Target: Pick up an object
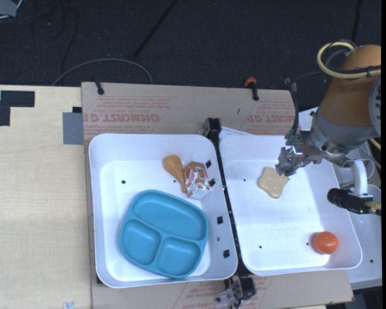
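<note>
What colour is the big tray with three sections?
Light blue tray, seen in the camera view.

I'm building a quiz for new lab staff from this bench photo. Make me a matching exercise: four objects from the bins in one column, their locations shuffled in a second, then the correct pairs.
Objects
1. blue divided plate
2. orange ball
3. beige toast piece
4. wooden spoon

Places
A. right bin, near front right corner
B. left bin, toward the back, beside a brown and white item
C. left bin, front half
D. right bin, just below the gripper

Pairs: 1-C, 2-A, 3-D, 4-B
</note>
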You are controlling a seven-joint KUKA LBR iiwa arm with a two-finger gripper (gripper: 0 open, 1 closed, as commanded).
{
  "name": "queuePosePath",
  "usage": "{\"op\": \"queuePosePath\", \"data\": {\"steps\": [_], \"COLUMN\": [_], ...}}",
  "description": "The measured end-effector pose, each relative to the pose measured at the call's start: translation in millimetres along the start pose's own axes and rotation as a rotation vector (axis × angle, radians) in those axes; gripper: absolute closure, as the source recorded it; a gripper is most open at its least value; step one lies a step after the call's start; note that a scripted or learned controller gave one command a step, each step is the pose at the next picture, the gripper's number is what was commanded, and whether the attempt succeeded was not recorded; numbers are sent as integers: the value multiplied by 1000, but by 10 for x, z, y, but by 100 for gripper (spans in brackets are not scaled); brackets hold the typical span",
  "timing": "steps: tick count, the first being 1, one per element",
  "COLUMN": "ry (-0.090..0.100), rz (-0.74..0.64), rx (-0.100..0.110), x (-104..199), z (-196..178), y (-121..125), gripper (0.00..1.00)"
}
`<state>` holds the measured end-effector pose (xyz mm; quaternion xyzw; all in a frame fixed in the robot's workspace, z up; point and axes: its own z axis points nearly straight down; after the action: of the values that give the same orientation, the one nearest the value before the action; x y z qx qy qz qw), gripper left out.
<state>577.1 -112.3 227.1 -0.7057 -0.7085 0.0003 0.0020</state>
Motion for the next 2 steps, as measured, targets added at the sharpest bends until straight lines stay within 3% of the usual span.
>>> {"op": "queuePosePath", "data": {"steps": [1,2], "ry": [0,0], "rz": [0,-1], "rx": [2,-2], "x": [508,1059], "z": [70,-29], "y": [-132,-114], "gripper": [100,100]}}
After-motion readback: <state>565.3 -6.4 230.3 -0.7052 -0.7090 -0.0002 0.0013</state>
